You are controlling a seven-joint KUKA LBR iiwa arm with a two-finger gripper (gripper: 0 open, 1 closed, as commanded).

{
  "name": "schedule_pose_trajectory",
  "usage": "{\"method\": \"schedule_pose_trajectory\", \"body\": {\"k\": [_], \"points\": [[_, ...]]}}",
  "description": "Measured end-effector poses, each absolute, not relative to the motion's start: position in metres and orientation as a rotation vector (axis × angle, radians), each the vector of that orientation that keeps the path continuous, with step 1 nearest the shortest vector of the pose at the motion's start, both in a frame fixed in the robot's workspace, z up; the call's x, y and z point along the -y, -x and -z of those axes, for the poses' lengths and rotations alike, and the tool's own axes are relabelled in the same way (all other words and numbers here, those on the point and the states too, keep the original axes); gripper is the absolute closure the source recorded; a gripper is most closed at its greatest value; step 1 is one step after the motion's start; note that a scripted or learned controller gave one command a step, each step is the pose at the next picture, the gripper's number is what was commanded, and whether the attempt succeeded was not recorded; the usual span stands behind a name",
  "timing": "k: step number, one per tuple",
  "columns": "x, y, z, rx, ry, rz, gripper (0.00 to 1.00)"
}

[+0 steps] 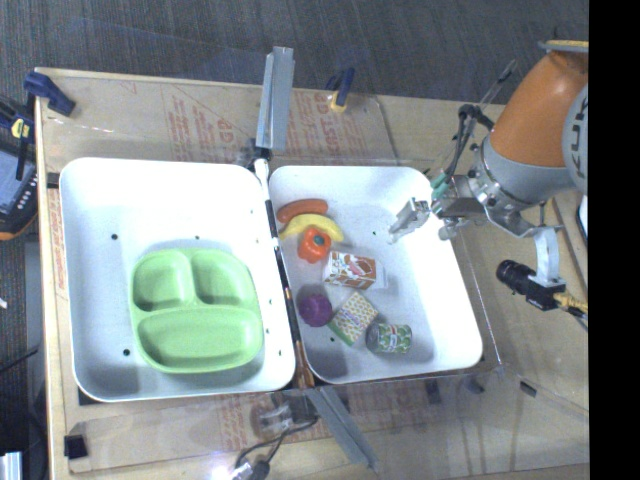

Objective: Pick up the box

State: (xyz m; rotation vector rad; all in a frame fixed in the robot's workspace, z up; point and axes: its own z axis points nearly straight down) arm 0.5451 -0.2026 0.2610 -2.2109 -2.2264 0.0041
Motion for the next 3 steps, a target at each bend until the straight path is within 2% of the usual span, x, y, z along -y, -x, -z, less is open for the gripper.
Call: {"method": "schedule_pose_trajectory", "body": {"k": [1, 2, 3], "points": [[0.137, -0.518, -0.181, 2.242, 2.195, -0.006, 0.00], [0.165, -0.495, -0.092, 2.263, 2.179, -0.001, 0.00], [0.165, -0.495, -0.101, 2.269, 2.172, -0.004, 1.00]]}}
